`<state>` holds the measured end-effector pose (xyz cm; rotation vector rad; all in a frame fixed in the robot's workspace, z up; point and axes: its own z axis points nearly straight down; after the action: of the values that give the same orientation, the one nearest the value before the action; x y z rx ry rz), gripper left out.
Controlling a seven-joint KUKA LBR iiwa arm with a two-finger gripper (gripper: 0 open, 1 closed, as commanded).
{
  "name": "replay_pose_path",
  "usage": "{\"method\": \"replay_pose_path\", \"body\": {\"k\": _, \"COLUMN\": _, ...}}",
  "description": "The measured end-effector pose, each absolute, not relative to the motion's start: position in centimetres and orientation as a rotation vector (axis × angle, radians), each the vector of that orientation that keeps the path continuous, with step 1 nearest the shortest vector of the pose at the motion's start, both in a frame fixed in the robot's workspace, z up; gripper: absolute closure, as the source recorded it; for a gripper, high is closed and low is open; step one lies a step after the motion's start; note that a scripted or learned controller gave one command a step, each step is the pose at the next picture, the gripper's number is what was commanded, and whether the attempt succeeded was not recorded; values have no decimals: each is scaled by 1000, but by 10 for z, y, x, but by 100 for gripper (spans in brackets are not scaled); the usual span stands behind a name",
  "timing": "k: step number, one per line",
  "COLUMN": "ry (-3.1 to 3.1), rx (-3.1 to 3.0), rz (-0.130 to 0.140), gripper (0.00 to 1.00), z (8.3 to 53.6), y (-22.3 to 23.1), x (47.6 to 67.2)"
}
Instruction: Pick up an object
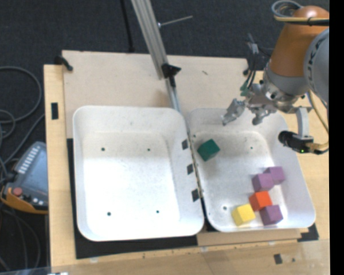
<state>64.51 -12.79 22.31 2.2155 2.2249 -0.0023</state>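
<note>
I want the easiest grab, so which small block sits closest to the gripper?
The green cube, alone near the right bin's left wall, below the gripper; the others cluster farther off.

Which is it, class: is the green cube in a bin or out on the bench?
In. The green cube lies inside the right bin, near its left wall, apart from the other blocks.

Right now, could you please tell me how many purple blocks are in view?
2, both in the right bin: one purple block above the orange block, another below it, beside the yellow block. None seems hidden.
</note>
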Motion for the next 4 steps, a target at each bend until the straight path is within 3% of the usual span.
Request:
{"method": "replay_pose_path", "body": {"k": 1, "ry": 2227, "rx": 2219, "rz": -3, "gripper": 0, "z": 191, "y": -94, "x": 623}}
{"method": "replay_pose_path", "body": {"k": 2, "ry": 2215, "rx": 2223, "rz": -2, "gripper": 0, "z": 184, "y": -146, "x": 634}}
{"method": "replay_pose_path", "body": {"k": 3, "ry": 2207, "rx": 2205, "rz": 19, "gripper": 0, "z": 123, "y": -119, "x": 600}}
{"method": "replay_pose_path", "body": {"k": 4, "ry": 2205, "rx": 2210, "rz": 23, "gripper": 0, "z": 117, "y": -108, "x": 628}}
